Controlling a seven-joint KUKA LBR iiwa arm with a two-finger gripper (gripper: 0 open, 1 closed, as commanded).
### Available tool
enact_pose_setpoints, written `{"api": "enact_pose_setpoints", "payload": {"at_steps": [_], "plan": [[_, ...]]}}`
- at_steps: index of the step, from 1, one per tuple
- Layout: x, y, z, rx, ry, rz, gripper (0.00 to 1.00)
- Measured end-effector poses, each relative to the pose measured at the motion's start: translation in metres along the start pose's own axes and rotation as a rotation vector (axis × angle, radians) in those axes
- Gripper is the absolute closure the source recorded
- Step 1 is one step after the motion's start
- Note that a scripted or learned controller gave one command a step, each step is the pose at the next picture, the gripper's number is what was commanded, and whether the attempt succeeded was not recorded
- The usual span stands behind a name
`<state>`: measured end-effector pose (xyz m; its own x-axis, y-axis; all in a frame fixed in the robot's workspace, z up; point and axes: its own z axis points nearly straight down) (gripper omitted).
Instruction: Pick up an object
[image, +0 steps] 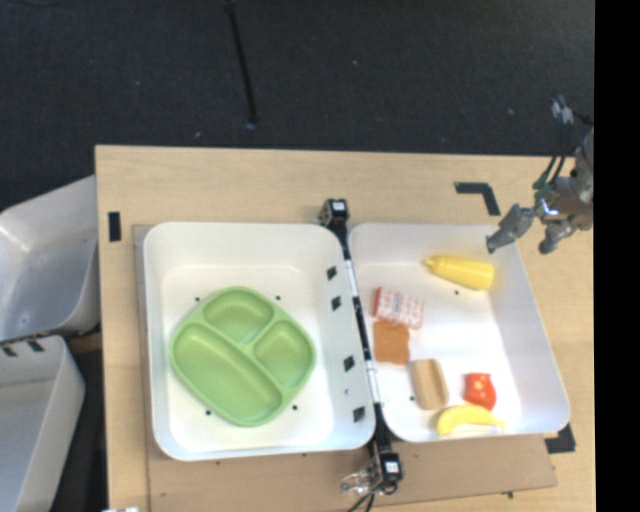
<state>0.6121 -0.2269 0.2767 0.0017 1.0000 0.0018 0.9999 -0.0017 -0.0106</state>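
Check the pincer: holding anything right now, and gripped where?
Nothing is held. The pincer is open at the right bin's upper right edge, fingers apart with nothing between them. The nearest item, the yellow bottle, lies apart from it.

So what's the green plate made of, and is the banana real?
The green plate looks like plastic: one even color, a smooth, slightly shiny surface, and three molded sections with rounded edges. The banana seems to be a toy, probably plastic too: it is a flat bright yellow with no brown marks. It is too small here to be sure.
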Motion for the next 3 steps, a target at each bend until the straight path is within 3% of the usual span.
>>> {"api": "enact_pose_setpoints", "payload": {"at_steps": [1,3], "plan": [[0.001,0.002,-0.008,-0.013,-0.002,-0.002,0.0],[0.013,0.0,0.086,-0.007,-0.003,-0.004,0.0]]}}
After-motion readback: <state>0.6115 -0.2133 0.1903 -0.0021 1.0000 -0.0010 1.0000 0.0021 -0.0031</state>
